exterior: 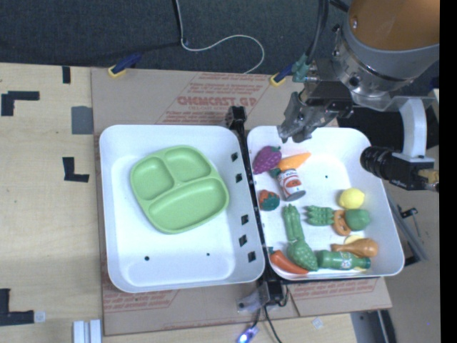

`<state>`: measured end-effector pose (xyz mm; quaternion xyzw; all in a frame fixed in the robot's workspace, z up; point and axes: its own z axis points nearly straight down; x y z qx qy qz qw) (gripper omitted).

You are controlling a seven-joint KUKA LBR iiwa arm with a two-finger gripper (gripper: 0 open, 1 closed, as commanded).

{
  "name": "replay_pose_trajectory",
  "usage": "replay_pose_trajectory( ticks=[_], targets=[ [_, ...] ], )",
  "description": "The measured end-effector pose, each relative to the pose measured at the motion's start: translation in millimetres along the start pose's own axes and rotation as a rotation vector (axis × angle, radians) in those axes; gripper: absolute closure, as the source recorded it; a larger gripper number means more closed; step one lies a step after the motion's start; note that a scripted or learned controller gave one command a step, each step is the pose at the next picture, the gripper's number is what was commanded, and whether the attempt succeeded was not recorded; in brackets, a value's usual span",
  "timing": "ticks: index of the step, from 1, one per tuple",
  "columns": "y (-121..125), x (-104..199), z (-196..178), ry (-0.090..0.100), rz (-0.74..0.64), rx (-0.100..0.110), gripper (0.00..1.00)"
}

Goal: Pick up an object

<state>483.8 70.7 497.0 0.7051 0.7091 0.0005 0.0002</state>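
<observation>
The gripper hangs over the far left corner of the right bin, its dark fingers pointing down at a slant, and from this angle I can't tell how they stand; nothing is visible between them. Right below and just toward us sits a small carrot, orange, lying crosswise, and beside it on the left a purple bunch of grapes close to the wall between the bins. Just nearer again, a little can with a red and white label, tilted, touching the carrot's near side. Then a round dark green and red piece by the divider. Moving out, a long green vegetable runs toward the near edge, a green leafy piece next to it, a yellow lemon and a green ball to the right. Along the near wall there's a green bottle lying flat and a brown drumstick-like piece. Over in the left bin, a green divided plate sits on its own, three compartments, turned at a slant.
</observation>
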Motion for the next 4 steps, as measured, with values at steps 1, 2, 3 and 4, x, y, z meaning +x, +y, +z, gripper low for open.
replay_pose_trajectory(
  ticks=[1,2,3,4],
  targets=[
    [6.3,-120.3,-40.0,-0.003,0.016,-0.003,1.00],
    [3.7,-46.7,-37.5,0.000,-0.003,0.002,1.00],
    [-0.2,24.0,-37.5,0.000,-0.001,0.002,1.00],
    [-1.6,-24.9,87.4,-0.003,0.009,0.017,1.00]
  ],
)
